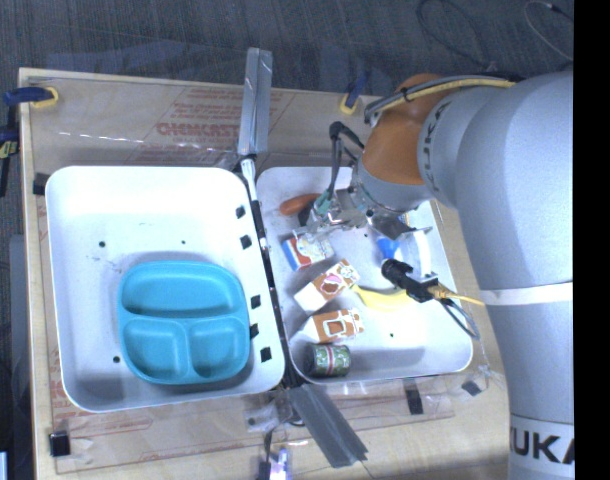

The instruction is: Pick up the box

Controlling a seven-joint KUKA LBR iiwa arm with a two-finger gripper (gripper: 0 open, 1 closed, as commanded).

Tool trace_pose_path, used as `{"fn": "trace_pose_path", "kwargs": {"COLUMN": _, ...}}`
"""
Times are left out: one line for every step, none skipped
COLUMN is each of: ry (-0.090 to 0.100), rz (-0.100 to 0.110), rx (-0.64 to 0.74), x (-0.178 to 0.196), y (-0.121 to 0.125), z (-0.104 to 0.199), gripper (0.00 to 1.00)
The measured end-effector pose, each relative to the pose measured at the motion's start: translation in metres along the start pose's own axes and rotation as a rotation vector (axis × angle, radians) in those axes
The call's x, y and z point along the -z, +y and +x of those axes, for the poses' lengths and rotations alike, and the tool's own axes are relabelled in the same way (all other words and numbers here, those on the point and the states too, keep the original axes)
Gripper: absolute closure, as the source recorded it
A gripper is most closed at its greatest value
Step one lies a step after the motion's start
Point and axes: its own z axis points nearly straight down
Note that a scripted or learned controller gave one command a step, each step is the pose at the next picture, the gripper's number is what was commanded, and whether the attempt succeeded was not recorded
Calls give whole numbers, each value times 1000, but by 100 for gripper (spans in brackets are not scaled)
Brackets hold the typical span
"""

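Claw (330,211): I am seeing it hovering over the right bin (440,353); its state I cannot tell.
Box (326,284): lying free, partly blurred.

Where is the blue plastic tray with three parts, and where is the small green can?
Blue three-part plastic tray (183,320), camera view, on its middle divider.
Small green can (332,359), camera view, on its side.

The gripper (330,213) sits low over the right bin (440,343); its fingers are too small and cluttered to read. The arm (505,168) hides that bin's far right corner. An orange item (297,204) near the bin's far edge is partly covered by the gripper.
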Motion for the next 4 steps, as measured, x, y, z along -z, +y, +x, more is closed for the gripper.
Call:
{"fn": "trace_pose_path", "kwargs": {"ry": -3, "rz": -7, "rx": 146, "x": -9, "y": -43, "z": 44, "gripper": 0}}
{"fn": "trace_pose_path", "kwargs": {"ry": 11, "rz": 13, "rx": 220, "x": 15, "y": -73, "z": 59, "gripper": 0}}
{"fn": "trace_pose_path", "kwargs": {"ry": 10, "rz": 3, "rx": 181, "x": -10, "y": -35, "z": 24, "gripper": 0}}
{"fn": "trace_pose_path", "kwargs": {"ry": 6, "rz": 5, "rx": 59, "x": -12, "y": 46, "z": 4, "gripper": 0}}
